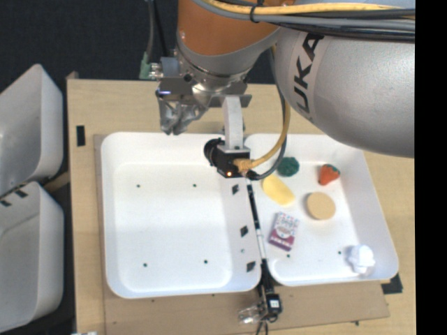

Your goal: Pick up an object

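Pick not yet done. Gripper (173, 121) hangs over back rim of left bin (167, 215), nothing visible in it; can't tell if it's apart or together from this angle. All candidates sit in right bin (321, 260), well apart from gripper: green lump (288, 165), red berry-like obj (328, 174), yellow piece (279, 190), tan disc (320, 206), purple packet (283, 230), white wad (361, 257). Left to do, imo: reach across, descend, close, lift.

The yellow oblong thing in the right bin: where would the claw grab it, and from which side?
Probably across its narrow middle, from straight above. The yellow oblong thing lies flat and slanted; its long sides have bare floor beside them, while the green piece and tan disc sit near its ends.
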### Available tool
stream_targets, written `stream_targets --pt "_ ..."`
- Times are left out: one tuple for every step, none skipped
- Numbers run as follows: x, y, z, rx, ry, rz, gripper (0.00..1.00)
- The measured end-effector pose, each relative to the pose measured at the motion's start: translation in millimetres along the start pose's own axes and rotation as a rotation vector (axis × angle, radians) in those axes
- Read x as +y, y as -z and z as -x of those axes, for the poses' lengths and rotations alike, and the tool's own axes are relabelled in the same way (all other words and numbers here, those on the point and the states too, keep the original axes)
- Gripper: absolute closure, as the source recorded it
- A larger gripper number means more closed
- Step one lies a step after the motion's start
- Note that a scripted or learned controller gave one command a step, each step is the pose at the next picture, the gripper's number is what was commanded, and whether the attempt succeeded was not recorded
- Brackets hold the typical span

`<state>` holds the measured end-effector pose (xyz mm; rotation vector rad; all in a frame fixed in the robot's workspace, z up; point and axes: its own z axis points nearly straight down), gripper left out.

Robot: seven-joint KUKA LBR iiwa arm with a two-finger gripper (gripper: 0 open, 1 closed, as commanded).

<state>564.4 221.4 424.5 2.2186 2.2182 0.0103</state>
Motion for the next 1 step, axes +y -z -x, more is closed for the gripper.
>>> stream_targets --pt "-32.3 135.4 65.4 0.002 -0.004 0.010 1.00"
